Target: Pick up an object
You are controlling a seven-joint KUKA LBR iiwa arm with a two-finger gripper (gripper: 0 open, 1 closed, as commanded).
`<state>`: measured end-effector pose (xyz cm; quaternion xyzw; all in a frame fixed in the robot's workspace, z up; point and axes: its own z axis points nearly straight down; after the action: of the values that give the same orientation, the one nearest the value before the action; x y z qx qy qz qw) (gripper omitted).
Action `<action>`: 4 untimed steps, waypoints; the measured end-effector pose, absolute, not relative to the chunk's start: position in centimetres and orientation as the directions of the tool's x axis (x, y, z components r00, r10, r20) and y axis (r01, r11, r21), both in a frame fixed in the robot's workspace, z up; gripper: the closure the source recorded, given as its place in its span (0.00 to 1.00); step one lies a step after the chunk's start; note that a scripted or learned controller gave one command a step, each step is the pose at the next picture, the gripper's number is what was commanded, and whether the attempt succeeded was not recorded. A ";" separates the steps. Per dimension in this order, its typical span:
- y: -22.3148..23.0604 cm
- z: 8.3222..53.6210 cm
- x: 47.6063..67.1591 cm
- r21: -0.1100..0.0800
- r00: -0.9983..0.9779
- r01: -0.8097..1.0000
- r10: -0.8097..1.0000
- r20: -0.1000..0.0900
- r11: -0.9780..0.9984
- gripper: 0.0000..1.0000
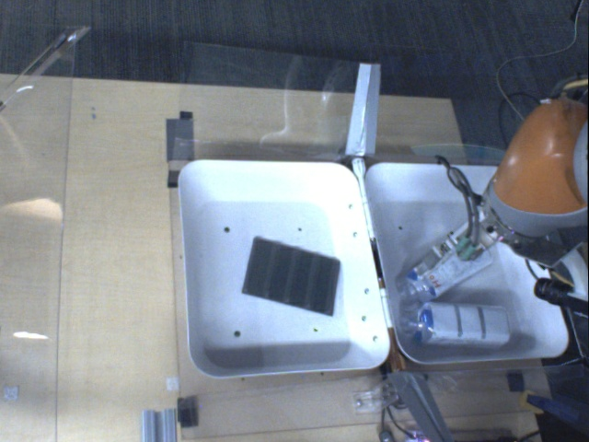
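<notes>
Right bin [396, 191]: claw [471, 245] low over a clear bottle [440, 272], finger state cannot be told. Second bottle [463, 324] just below. Left bin [198, 247]: dark ribbed pad [292, 275] lying flat, mid-floor.

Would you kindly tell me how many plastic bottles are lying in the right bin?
2: one bottle lies tilted mid-bin beneath the arm; another bottle lies near the front wall. The arm may hide more.

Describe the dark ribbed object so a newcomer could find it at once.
Start at the two white bins side by side and take the left bin, the one away from the arm. The dark ribbed pad lies flat near its middle, slightly askew. It is a dark rectangle alone in its bin, while the right bin holds pale, see-through bottles.
</notes>
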<state>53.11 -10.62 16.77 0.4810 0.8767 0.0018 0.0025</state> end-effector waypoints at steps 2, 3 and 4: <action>-9.1 10.3 53.3 0.019 -0.600 0.799 0.800 -0.012 0.601 1.00; -9.1 10.3 53.3 0.019 -0.601 0.799 0.799 -0.012 0.601 0.00; -9.3 9.5 52.8 0.005 -0.591 0.807 0.807 -0.002 0.591 0.00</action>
<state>52.77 -9.29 9.49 0.4523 0.8919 0.0019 0.0021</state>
